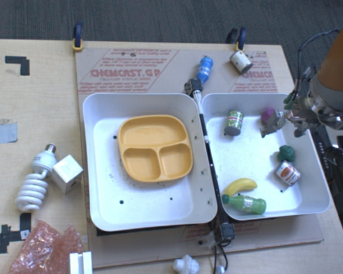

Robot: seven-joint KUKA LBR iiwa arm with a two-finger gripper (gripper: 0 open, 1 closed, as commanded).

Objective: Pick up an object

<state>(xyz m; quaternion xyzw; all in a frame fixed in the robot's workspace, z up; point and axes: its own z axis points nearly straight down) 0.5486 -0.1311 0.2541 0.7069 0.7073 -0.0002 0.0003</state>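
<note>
Several small objects lie in the right bin (317, 201), with the tool (281, 120) poised over its upper right part.

A magenta object (268, 116) sits just beside the tool's dark fingers (268, 127); whether the tool is released or clenched cannot be told. Further out lie a small green-labelled can (234, 122), a dark green lump (286, 152), a red-and-white can (288, 173), a banana (240, 186) and a green bottle (246, 204) near the lower rim. The bin's middle floor is bare. The left bin (97, 153) holds a yellow divided tray (155, 147). On the bench (40, 96) to the left, a spiral bulb (35, 181) touches a white cube (67, 172).
</note>
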